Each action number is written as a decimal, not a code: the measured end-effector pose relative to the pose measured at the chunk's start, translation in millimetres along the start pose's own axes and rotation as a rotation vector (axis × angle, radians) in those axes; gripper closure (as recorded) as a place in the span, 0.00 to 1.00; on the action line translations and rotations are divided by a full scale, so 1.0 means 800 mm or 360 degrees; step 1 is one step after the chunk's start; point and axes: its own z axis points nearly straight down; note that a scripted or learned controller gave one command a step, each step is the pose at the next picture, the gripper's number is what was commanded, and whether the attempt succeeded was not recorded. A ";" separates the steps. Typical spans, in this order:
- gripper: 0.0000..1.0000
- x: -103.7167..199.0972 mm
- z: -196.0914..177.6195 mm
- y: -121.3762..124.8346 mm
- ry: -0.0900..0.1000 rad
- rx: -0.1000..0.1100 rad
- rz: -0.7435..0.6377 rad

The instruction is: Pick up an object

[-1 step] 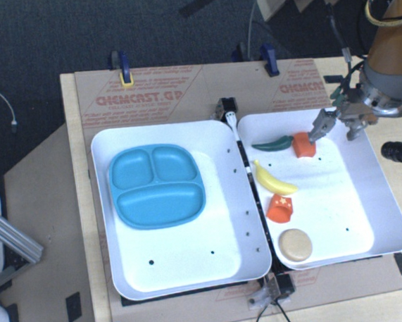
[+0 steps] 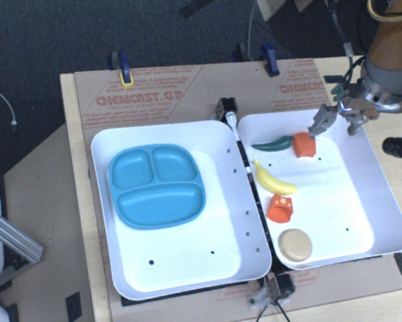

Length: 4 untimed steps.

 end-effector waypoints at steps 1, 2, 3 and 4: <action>0.00 0.011 0.071 0.005 0.0003 0.0011 -0.0002; 0.00 0.018 0.127 0.000 0.0003 0.0010 0.0000; 0.00 0.019 0.169 -0.001 0.0003 0.0009 0.0000; 1.00 0.018 0.153 0.001 0.0000 0.0000 0.0001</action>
